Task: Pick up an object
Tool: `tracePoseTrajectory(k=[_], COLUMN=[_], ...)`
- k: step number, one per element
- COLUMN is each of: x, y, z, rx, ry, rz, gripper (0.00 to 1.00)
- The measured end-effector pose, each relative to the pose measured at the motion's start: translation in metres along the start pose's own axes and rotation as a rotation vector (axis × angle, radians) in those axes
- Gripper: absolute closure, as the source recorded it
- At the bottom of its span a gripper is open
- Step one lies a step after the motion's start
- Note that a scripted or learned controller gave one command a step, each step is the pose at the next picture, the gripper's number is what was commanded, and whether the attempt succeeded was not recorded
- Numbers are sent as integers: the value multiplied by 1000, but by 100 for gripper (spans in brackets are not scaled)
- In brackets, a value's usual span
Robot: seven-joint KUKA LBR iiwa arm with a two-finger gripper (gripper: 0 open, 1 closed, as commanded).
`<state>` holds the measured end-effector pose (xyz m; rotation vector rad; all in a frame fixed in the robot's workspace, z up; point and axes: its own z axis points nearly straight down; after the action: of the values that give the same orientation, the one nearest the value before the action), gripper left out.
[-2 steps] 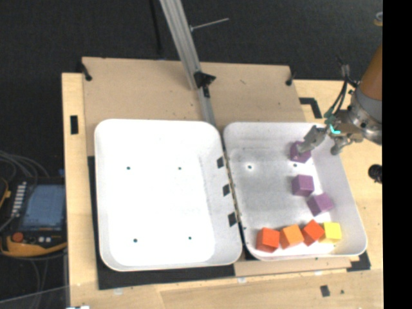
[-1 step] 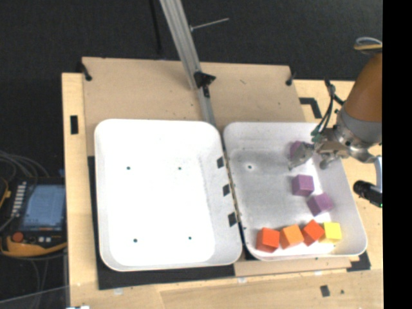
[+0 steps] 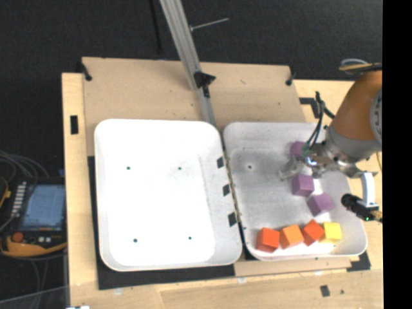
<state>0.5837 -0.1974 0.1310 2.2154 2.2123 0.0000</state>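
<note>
My gripper (image 3: 304, 165) hangs over the upper right part of the right bin (image 3: 257, 185), with the arm's orange band (image 3: 357, 111) behind it. A purple block (image 3: 302, 185) lies just below the gripper, touching or nearly touching it. Another purple block (image 3: 296, 149) sits just above the gripper, partly hidden by it. A third purple block (image 3: 320, 203) lies lower right. Along the bin's front edge stand an orange block (image 3: 268, 239), a lighter orange block (image 3: 291, 235), a red-orange block (image 3: 313, 231) and a yellow block (image 3: 332, 230).
The left bin (image 3: 161, 192) lies beside the right one, with small black clips (image 3: 226, 188) along their shared edge. A slanted metal rail (image 3: 183, 37) runs from the top down to the bins' back edge. A screen device (image 3: 38, 208) sits off the bench at left.
</note>
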Motion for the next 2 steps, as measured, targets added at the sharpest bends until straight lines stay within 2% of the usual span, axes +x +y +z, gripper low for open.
tracePoseTrajectory(k=[1, 2], x=[-2, -3], y=[1, 2], z=[34, 22], rx=[5, 1], ry=[4, 4], rz=[2, 8], gripper=[0, 100])
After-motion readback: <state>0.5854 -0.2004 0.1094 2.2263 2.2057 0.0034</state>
